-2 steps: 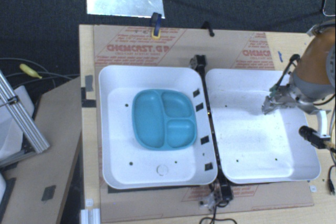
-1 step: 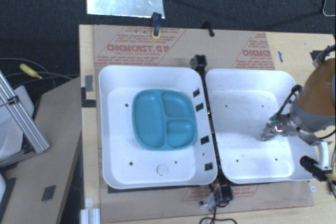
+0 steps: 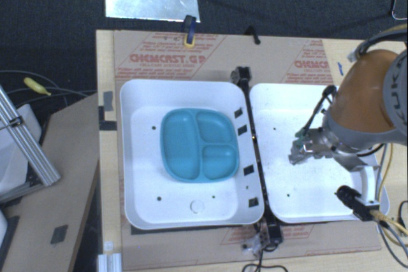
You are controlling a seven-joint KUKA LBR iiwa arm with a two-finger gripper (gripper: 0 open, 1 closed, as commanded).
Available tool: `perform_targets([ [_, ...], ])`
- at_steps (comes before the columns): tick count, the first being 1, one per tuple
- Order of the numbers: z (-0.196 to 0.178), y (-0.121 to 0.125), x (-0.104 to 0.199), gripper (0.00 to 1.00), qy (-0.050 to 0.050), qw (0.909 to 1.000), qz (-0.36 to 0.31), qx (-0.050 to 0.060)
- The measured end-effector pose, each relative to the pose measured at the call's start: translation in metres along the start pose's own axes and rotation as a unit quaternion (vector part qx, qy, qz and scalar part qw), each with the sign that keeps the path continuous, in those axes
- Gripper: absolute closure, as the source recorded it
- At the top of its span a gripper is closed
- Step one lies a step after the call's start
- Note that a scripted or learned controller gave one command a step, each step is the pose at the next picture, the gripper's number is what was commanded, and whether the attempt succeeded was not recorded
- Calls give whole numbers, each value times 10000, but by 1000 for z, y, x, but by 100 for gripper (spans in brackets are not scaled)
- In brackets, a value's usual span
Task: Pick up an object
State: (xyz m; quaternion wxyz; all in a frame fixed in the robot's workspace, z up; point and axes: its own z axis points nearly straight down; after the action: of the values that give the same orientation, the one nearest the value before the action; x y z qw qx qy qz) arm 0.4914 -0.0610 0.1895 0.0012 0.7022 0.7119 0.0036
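plate (image 3: 197, 144): blue divided one, sitting mid left bin (image 3: 137, 137)
gripper (image 3: 301, 151): low over the right bin (image 3: 280, 194), that bin's white floor under it
jaws: too small and dark, can't tell if apart or together
direction: plate's at 9 o'clock from the gripper, across the divider, well apart
long axis: roughly 12 to 6, i'd guess

"CHEMCAST GP" on bench sheet (image 3: 167, 54)

Blue plate (image 3: 196, 144) w/ 3 compartments, lying flat in the left bin, well apart from end effector (image 3: 299, 151), to its left.
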Motion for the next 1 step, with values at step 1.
perform_targets([
  [1,-71,-2,56,100,-3,10000,8,-16],
])
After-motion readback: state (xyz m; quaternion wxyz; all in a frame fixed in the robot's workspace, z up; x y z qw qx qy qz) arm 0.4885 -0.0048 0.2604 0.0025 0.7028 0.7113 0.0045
